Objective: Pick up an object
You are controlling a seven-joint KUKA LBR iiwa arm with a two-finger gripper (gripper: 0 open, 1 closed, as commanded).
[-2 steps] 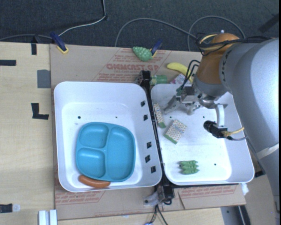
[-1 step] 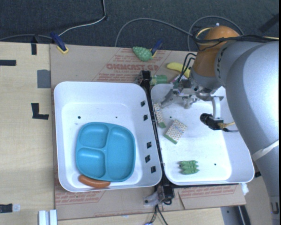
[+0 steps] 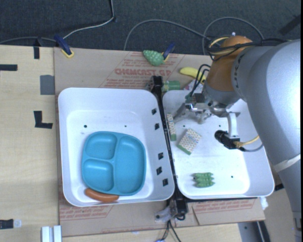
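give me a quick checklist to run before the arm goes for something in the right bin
1. Target present in the right bin: ok. A green pea pod lies near the front and a pale checkered block near the middle.
2. Targets clear of each other: ok. Pod and block lie apart.
3. Gripper over the right bin: ok. It hangs at the back part, behind the block.
4. Gripper already holding something: cannot tell. Its tip is too cluttered to read.
5. Block clear of the divider wall: not ok. It lies close to the divider, with a small pale piece beside it.
6. Cable clear of the targets: ok.
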